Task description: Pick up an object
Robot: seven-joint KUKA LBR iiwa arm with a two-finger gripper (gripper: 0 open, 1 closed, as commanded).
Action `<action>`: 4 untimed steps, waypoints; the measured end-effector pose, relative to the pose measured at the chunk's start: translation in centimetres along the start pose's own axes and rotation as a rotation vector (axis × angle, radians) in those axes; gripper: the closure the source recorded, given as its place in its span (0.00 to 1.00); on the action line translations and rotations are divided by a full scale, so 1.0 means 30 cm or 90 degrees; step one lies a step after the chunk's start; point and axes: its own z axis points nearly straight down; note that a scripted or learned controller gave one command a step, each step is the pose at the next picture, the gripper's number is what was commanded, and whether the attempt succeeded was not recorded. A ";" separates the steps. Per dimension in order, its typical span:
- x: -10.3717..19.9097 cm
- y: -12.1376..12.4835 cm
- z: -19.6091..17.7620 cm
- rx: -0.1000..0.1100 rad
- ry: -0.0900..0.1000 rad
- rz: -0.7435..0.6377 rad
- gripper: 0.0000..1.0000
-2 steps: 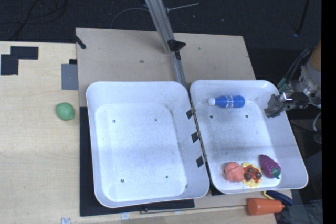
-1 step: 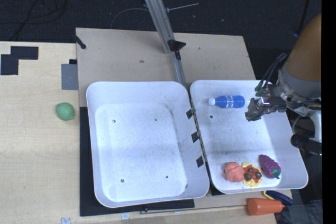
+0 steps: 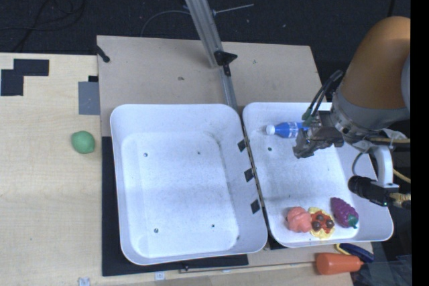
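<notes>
My gripper (image 3: 305,147) hangs over the upper part of the right bin (image 3: 295,191), its dark fingers pointing down and left. Just above and left of it a small clear bottle with a blue label (image 3: 285,130) lies on its side near the bin's far wall; the gripper's body covers the bottle's right end. Along the bin's near edge sit a pink-orange fruit (image 3: 298,219), a small yellow-and-red piece (image 3: 323,223) and a purple grape bunch (image 3: 344,211). I see nothing between the fingers.
The left bin (image 3: 134,124) stands beside the right one. A green ball (image 3: 84,142) rests on the wooden bench at far left. An orange carrot-like toy (image 3: 337,263) lies outside the right bin's near edge. A metal rail (image 3: 204,17) slants in at the back.
</notes>
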 end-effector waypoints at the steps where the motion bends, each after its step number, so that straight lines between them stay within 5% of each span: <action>1: 0.161 -0.010 0.058 0.001 0.000 0.000 1.00; 3: 0.517 -0.059 0.141 0.001 0.000 0.000 1.00; 4: 0.510 -0.057 0.139 0.000 -0.001 0.002 0.00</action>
